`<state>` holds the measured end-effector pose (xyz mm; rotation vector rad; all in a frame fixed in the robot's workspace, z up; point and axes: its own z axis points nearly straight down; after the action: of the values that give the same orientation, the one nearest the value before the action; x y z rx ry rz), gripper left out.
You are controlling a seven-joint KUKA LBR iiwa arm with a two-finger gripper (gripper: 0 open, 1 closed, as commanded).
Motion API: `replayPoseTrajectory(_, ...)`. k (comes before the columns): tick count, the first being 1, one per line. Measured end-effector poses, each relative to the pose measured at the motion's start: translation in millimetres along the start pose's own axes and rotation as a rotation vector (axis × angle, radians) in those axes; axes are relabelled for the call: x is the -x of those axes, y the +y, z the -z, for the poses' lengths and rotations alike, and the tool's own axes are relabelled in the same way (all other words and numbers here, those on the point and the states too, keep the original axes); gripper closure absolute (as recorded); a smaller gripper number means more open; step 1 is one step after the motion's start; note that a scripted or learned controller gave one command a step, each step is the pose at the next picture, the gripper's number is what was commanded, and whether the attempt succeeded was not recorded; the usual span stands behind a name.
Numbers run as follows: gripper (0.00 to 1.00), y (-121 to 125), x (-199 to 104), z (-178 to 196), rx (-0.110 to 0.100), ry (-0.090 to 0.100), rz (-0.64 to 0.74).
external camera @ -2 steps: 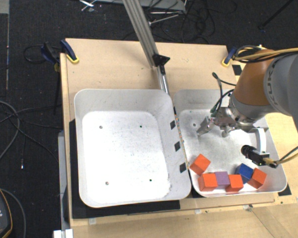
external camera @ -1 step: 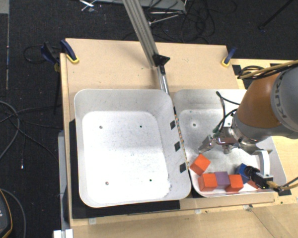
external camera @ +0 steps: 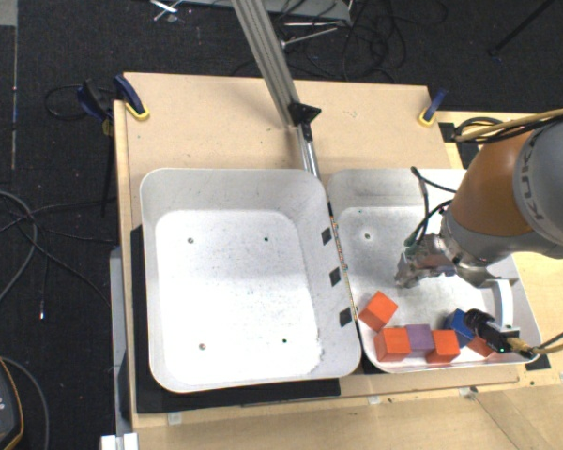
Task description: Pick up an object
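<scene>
Several small blocks lie along the front of the right bin [external camera: 375, 195]: an orange block [external camera: 380, 309], a second orange block [external camera: 393, 343], a purple block [external camera: 419, 337], a third orange block [external camera: 445, 345] and a blue block [external camera: 461, 325]. My gripper [external camera: 414, 272] hangs low over the bin floor, a little behind and to the right of the first orange block. It touches none of the blocks. The orange-banded wrist [external camera: 493, 190] rises above it and hides the bin's right side.
The left bin [external camera: 227, 270] sits beside the right one, with a raised divider with black clips [external camera: 336, 275] between them. A slanted metal pole [external camera: 272, 54] reaches in from the back. Wooden bench [external camera: 263, 120] surrounds the bins.
</scene>
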<state>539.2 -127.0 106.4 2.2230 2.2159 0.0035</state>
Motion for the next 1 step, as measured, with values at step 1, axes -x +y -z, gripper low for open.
replayPoseTrajectory(1,1.00,-30.4,-17.9,-10.2,-0.001,-0.001,0.000)
